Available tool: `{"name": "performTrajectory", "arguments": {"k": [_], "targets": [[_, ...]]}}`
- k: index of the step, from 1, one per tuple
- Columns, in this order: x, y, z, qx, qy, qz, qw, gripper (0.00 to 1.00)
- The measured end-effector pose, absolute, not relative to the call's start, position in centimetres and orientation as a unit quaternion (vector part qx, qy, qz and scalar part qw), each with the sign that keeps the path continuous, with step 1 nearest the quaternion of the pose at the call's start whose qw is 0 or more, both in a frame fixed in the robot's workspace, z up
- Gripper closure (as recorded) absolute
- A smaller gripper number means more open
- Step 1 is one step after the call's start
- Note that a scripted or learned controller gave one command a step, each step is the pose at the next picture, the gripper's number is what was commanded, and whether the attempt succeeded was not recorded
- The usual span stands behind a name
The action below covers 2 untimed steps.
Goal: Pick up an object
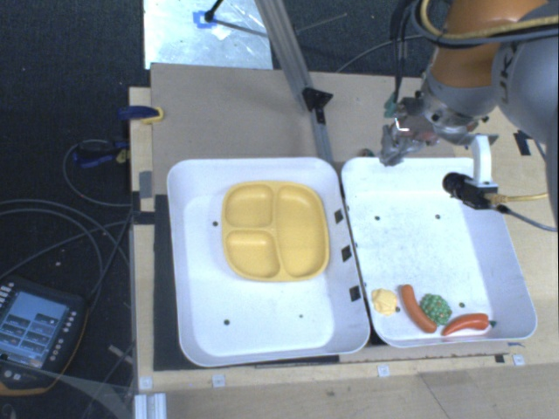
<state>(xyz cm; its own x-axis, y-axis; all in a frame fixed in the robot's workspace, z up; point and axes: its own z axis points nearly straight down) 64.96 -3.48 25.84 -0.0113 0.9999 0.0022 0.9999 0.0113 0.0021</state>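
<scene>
Approach step: the tool point(390, 153), grip unreadable, hangs at the right bin's point(515, 273) eleven o'clock; next, reach the sausage point(416, 307) at six.

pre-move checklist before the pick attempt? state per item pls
1. Targets present: ok. A yellow piece, two sausages and a green broccoli piece lie in the right bin at its near edge.
2. Gripper over a target: not ok. It sits at the bin's far edge, away from the items.
3. Finger state: cannot tell.
4. Target spacing: not ok. The items lie bunched, and whether they touch cannot be told.
5. Wall clearance: not ok. The cluster lies close to the near wall.
6. Left bin: ok. The yellow divided plate lies flat, off the path.
</scene>
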Motion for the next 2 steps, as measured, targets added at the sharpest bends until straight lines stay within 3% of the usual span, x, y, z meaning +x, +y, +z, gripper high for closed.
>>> {"name": "performTrajectory", "arguments": {"k": [2], "targets": [[64.4,8.2,25.0,-0.703,-0.711,-0.0014,0.001,1.00]]}}
